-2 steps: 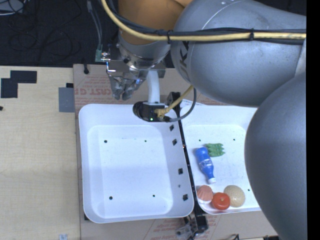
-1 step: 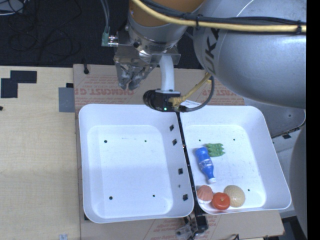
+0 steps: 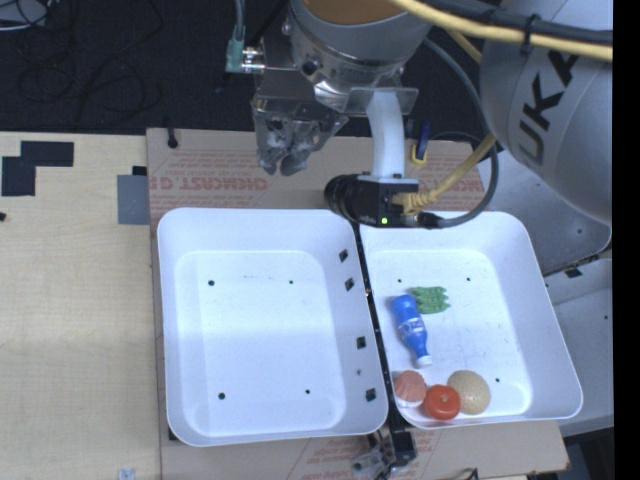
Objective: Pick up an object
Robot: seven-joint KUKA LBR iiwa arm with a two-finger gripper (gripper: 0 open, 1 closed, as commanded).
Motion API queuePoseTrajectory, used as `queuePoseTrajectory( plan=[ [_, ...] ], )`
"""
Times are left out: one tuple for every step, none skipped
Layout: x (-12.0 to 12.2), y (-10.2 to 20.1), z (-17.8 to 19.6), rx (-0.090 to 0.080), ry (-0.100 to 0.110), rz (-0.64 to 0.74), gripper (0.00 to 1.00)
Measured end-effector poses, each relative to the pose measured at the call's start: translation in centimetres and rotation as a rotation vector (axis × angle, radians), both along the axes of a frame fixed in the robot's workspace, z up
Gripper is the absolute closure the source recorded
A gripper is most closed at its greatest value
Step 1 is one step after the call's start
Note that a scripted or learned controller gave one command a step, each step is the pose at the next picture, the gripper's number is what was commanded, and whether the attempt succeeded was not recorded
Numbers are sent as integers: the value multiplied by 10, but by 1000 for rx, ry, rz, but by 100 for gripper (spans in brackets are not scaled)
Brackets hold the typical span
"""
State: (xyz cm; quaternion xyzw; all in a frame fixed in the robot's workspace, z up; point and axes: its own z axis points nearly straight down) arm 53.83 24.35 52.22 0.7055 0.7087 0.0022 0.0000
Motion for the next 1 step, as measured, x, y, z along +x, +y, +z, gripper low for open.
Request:
queuePoseTrajectory(
  plan=[
    [23, -48, -19, -7, 9, -9, 100]
  ],
)
